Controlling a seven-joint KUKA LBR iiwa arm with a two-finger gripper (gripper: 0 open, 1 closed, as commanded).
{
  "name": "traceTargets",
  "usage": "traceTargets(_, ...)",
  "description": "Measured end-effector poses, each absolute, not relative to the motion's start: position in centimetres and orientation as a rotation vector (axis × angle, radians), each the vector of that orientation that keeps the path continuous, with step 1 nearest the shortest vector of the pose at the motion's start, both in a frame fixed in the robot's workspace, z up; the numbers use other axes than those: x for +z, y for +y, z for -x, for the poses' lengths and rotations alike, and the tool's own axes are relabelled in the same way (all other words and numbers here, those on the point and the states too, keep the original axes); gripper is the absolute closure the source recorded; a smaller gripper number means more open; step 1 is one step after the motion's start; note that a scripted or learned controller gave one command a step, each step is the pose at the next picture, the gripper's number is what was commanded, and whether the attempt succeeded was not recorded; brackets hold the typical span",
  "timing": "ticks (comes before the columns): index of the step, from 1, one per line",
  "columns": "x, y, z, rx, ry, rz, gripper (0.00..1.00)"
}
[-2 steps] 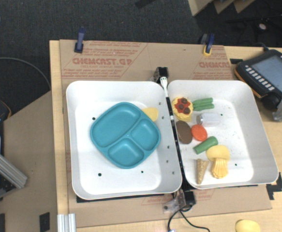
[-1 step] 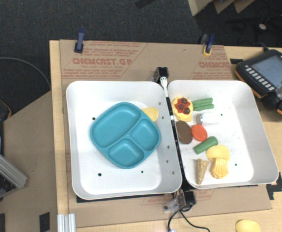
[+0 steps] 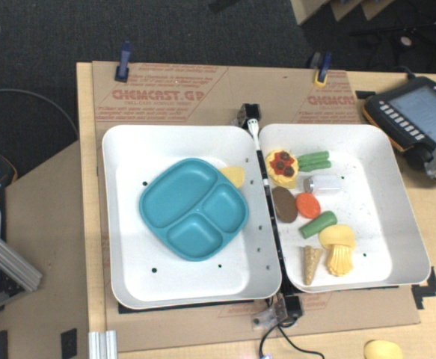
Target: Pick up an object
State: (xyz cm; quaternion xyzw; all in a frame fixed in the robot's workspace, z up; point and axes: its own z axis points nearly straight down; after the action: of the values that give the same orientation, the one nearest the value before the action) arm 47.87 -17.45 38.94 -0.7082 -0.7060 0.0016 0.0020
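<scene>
End effector state cannot be told; white bins (image 3: 128,260) rest on cardboard (image 3: 203,96) above dark carpet (image 3: 53,21).

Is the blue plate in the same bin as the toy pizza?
No, the blue plate lies in the left bin, while the toy pizza sits in the right bin.

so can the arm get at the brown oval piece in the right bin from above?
Probably yes, but it's tight. The brown oval piece lies uncovered, though the orange-red round piece touches its right side and the bin divider runs close on its left.
</scene>
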Motion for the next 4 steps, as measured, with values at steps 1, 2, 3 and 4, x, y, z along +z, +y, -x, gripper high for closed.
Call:
traceTargets(1,32.8,-21.9,-47.8,0.006,-2.213,2.223,1.0)
traceTargets(2,40.4,-15.5,-48.1,-0.01,-2.237,2.22,1.0)
traceTargets(3,32.9,-19.8,-47.9,0.007,-2.213,2.222,1.0)
traceTargets(4,41.0,-15.0,-48.1,-0.009,-2.235,2.221,1.0)
